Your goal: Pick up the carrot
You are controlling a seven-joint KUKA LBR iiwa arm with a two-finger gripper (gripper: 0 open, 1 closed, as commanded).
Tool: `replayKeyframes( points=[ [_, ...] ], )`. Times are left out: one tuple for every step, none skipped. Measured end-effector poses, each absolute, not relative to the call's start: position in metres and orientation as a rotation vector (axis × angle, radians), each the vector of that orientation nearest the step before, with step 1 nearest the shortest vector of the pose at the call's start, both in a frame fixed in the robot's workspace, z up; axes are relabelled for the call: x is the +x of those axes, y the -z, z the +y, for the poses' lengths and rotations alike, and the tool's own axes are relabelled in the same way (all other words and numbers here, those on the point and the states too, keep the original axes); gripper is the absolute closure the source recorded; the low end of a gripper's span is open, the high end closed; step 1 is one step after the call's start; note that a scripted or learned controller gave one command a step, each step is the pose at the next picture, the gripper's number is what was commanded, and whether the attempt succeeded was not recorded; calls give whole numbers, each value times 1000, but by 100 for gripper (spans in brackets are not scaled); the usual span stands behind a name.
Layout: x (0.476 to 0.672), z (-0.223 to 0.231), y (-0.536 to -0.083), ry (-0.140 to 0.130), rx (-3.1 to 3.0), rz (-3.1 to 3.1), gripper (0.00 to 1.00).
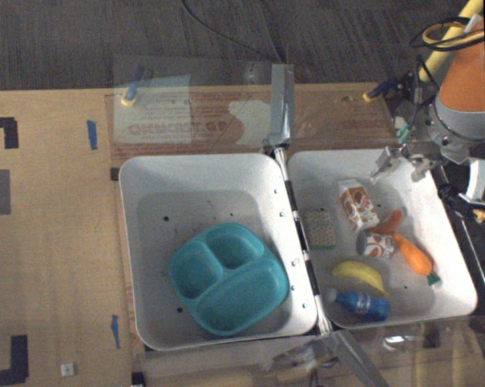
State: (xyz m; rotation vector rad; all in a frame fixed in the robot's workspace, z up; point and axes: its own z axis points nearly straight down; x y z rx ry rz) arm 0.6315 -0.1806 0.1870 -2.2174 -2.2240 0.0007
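The hand (pixel 404 159) is seen open and empty above the right bin's (pixel 456 300) far edge. The carrot (pixel 414 256) is found lying below it in the view, beside a can (pixel 378 244), near a banana (pixel 360 276).

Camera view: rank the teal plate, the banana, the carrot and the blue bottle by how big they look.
1. teal plate, clearly largest.
2. banana, carrot and blue bottle look alike in size, so I won't rank them.

carrot (pixel 414 256) orange, green tip | banana (pixel 360 275) yellow | bottle (pixel 360 303) blue | plate (pixel 228 278) teal | carton (pixel 359 206) white-orange print | bins (pixel 148 233) white | table (pixel 53 261) tan
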Motion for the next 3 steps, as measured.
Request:
replayKeyframes(
  points=[
    [546, -224, -142, 0, -2184, -2260, 0],
    [490, -217, -92, 13, -2163, -2272, 0],
    [488, -223, -101, 5, -2176, -2269, 100]
  ],
)
